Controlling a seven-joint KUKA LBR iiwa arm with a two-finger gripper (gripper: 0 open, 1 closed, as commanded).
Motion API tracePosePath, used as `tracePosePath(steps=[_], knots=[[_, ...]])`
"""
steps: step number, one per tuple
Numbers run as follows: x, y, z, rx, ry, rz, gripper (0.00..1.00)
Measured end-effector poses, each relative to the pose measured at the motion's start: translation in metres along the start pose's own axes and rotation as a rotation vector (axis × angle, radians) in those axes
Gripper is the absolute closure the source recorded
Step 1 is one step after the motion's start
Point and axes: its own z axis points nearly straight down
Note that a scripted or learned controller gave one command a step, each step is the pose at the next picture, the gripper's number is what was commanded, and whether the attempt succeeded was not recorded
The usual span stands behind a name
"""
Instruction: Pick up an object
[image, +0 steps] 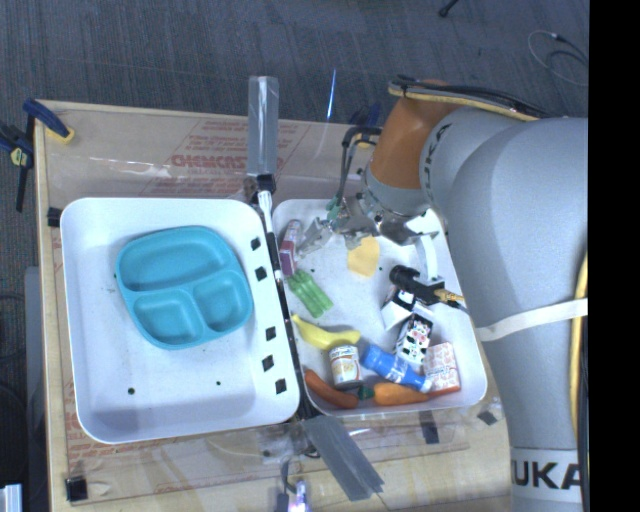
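Dark grey carpet (150, 50) surrounds a pale worktop (150, 140) carrying two shallow white bins side by side.

Left bin (90, 400): holds one item, a blue divided plate (183, 285), lying flat near the middle.

Right bin (345, 295): holds the loose stock. A yellow wedge (364, 258) lies in the far half. A pink-and-purple item (290, 248) lies against the wall shared with the left bin, with a green item (311, 293) just nearer than it. The near end is crowded: a banana (322, 335), a small jar (344, 364), a carrot (400, 394) along the near wall, a blue bottle (390, 365), a cow-patterned carton (413, 340) and a pink packet (442, 367).

Arm (500, 200): reaches in from the right, its orange band (405, 140) over the far rim of the right bin. The claw (328, 226) sits low in that bin's far corner, between the pink-and-purple item and the yellow wedge and close to both. I cannot tell whether it is open or closed, and I see nothing held in it.

Assessment: the step in hand appears to be the approach, with no pick made. The likeliest targets are the two items flanking the claw. The next move calls for settling squarely over one of them, clear of the bin wall, then closing and lifting straight up. The pink-and-purple item leaves little room against the wall, so the wedge looks the easier take.
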Motion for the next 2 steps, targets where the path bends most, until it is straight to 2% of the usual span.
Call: tracePosePath(steps=[1,2], knots=[[0.0,0.0,0.0,0.0,0.0,0.0,0.0],[-0.05,-0.081,-0.109,-0.003,0.006,-0.002,0.0]])
